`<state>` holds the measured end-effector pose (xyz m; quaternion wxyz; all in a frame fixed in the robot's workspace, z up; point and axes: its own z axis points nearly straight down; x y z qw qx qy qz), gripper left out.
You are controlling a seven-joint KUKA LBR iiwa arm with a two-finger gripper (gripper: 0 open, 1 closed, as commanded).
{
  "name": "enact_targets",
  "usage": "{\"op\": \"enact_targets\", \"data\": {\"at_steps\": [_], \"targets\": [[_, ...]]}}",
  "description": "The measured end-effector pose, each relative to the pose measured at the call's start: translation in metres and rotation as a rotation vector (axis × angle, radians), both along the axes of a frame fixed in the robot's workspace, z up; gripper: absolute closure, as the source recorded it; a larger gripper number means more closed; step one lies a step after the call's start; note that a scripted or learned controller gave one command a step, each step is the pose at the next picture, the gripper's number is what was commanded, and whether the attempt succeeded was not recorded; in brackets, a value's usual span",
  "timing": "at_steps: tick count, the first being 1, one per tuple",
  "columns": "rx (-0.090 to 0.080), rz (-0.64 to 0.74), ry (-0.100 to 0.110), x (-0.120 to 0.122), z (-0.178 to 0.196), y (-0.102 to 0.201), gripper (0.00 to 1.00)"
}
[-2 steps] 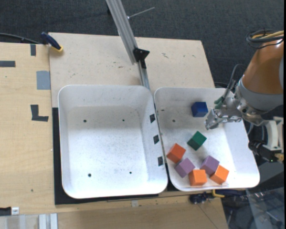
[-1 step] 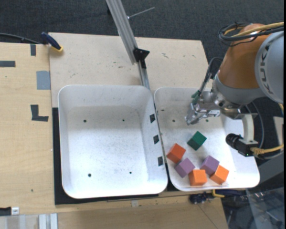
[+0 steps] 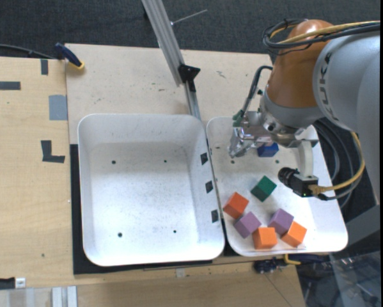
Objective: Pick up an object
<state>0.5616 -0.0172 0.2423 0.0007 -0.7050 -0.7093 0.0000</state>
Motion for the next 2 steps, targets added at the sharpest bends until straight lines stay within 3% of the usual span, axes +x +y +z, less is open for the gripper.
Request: {"op": "enact_targets", "data": {"at_steps": [2], "targets": [[0.001, 0.001, -0.001, 0.054, -0.002, 0.105, 1.00]]}}
